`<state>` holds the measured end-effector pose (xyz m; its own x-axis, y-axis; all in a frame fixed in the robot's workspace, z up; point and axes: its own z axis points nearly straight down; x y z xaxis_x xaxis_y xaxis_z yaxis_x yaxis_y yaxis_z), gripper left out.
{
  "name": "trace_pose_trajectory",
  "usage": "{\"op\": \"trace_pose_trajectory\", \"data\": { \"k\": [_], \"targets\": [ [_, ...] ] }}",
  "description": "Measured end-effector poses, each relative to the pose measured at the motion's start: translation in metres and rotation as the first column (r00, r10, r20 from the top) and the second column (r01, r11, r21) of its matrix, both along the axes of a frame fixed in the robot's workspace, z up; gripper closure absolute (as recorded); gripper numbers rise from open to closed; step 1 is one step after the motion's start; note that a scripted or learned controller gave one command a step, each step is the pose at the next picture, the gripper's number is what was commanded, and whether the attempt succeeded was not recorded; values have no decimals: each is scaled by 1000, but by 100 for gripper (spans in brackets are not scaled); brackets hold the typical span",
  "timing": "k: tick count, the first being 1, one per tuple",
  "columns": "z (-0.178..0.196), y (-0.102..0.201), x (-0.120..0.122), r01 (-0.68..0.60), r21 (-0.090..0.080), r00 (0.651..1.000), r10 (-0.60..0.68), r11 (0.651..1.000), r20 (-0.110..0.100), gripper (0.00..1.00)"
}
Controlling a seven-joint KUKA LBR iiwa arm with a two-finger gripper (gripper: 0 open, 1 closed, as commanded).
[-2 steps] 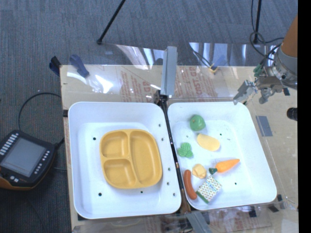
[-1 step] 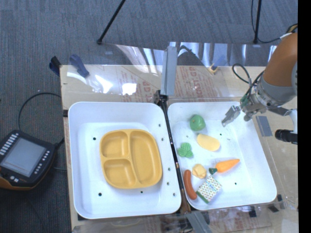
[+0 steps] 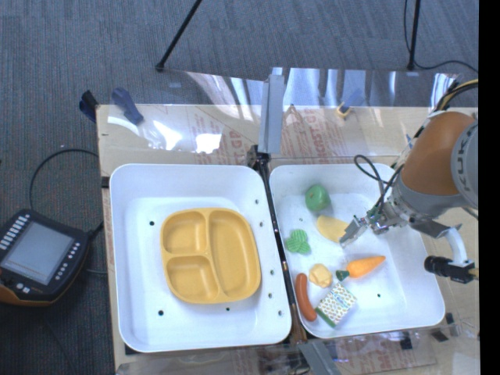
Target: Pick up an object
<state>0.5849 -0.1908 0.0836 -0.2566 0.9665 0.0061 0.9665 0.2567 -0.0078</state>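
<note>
**Gripper Poised Over Toy Food in Right Bin**

A handheld control pendant (image 3: 35,256) lies on the carpet at far left. On the bench, the left bin (image 3: 133,209) holds a yellow divided plate (image 3: 209,254) with three compartments. The right bin (image 3: 422,303) carries the toys: a small green leafy piece (image 3: 298,242) nearest the divider, a red sausage (image 3: 305,296) near the front wall, a pale yellow round piece (image 3: 319,275) just above it, a green apple-like ball (image 3: 317,198) toward the back, a yellow wedge (image 3: 331,227), a patterned box (image 3: 337,304) and an orange carrot (image 3: 362,267). The grey arm (image 3: 437,162) reaches in from the right, its gripper (image 3: 353,233) low beside the yellow wedge's right edge, just above the carrot. The fingers appear slightly parted with nothing visibly between them; whether a tip touches the wedge cannot be told.
</note>
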Motion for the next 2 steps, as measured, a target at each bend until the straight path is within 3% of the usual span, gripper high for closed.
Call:
{"op": "trace_pose_trajectory", "data": {
  "k": [1, 2],
  "targets": [
    [3, 15, -63, -37, -1, 999, 37, 999, 5, 0],
    [2, 19, -110, 138, -1, 990, -137, 991, 3, 0]
  ]
}}
